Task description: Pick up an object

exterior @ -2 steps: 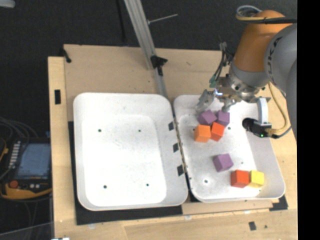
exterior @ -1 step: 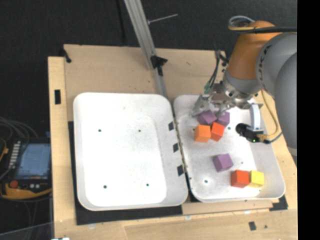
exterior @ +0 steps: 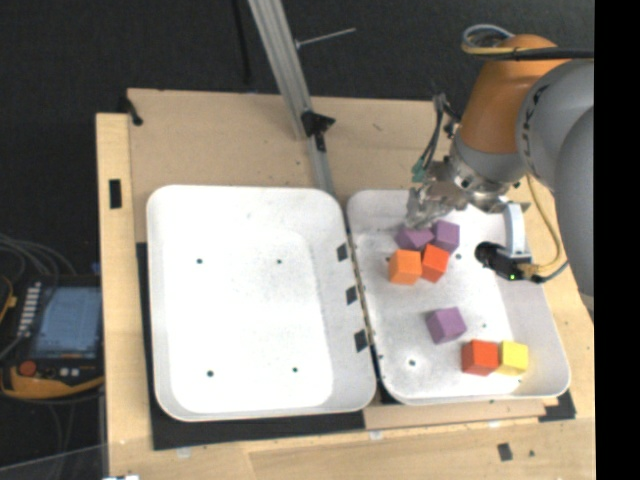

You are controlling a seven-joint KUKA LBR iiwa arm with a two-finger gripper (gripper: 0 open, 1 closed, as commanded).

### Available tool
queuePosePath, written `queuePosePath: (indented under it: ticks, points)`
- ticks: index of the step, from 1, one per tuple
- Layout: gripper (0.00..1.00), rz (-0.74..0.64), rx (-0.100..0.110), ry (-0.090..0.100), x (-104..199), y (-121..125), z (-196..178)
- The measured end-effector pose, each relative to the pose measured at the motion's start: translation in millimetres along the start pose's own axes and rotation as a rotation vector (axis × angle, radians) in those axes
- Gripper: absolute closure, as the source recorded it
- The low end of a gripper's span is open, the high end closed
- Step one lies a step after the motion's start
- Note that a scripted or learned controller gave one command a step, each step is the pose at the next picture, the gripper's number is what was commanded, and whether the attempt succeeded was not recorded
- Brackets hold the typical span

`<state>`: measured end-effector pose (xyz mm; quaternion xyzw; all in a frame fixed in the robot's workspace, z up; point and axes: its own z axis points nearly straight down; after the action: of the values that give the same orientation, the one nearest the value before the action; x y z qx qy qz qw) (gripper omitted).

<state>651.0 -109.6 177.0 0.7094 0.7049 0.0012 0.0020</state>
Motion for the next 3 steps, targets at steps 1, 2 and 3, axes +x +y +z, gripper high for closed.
queuePosePath:
  ticks: [1,2,3]
  points:
    - [1.0,-0.006,-0.003,0.0,-1.3,1.8,-54.8]
    - [1.0,-0.009,0.001,0.001,-2.3,2.7,-71.4]
    - [1.0,-0.01,0.004,0.0,32.8,-21.0,-65.6]
